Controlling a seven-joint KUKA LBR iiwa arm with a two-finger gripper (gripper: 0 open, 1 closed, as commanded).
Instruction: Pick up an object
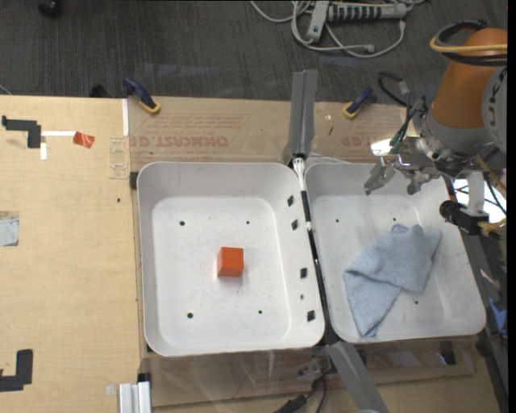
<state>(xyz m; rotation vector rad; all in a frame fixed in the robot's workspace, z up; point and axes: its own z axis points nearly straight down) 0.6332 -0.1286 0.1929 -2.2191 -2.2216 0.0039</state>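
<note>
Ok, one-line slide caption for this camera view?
Open gripper above right bin near blue cloth; orange block in left bin.

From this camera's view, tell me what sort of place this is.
Probably a robotics lab test bench. Two white bins, left and right, sit clamped to a plywood bench; the arm reaches over them, and cables trail on the carpet.
</note>
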